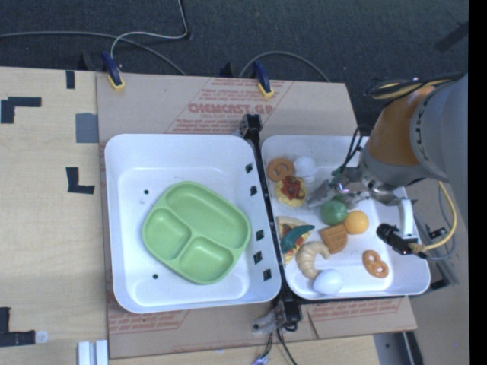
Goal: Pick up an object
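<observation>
My gripper (329, 195) hangs low over the middle of the right bin (403, 284), reaching in from the grey and orange arm (407, 139) on the right. Its tip is just above a green ball (332, 213) and right of a red and yellow toy food piece (290, 191). An orange ball (356, 222) lies beside the green one. Nothing shows as lifted off the bin floor.
The right bin also holds a donut (279, 167), a white lump (304, 164), a cracker (333, 239), a pretzel (374, 263), a croissant (310, 257), a white egg (329, 281) and a teal piece (295, 236). A green divided plate (196, 232) lies in the left bin (122, 158).
</observation>
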Robot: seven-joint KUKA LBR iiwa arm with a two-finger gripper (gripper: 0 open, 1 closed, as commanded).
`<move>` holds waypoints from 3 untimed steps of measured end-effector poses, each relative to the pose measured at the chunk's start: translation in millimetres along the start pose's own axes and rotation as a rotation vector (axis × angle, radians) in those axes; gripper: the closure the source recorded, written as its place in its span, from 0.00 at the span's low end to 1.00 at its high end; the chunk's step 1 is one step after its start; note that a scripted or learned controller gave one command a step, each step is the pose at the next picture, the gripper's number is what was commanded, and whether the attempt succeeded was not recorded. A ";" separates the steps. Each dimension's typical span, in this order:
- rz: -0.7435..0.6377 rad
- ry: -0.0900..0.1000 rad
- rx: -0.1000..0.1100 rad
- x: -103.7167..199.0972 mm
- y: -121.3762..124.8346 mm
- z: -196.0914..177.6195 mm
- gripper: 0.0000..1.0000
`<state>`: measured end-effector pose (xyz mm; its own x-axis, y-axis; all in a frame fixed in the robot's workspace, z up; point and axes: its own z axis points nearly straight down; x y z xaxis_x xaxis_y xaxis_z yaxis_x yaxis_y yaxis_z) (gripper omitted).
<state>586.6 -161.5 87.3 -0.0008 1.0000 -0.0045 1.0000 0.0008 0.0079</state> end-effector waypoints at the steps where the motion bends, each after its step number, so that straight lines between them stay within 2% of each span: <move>1: 0.000 -0.001 -0.001 -0.5 0.4 -10.4 1.00; 2: 0.000 -0.001 0.000 -0.5 0.0 -9.5 0.00; 3: -0.001 0.002 0.002 -46.4 53.1 0.7 0.00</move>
<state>639.8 -207.9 87.2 -0.0022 1.0000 -0.0023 1.0000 0.0022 0.0057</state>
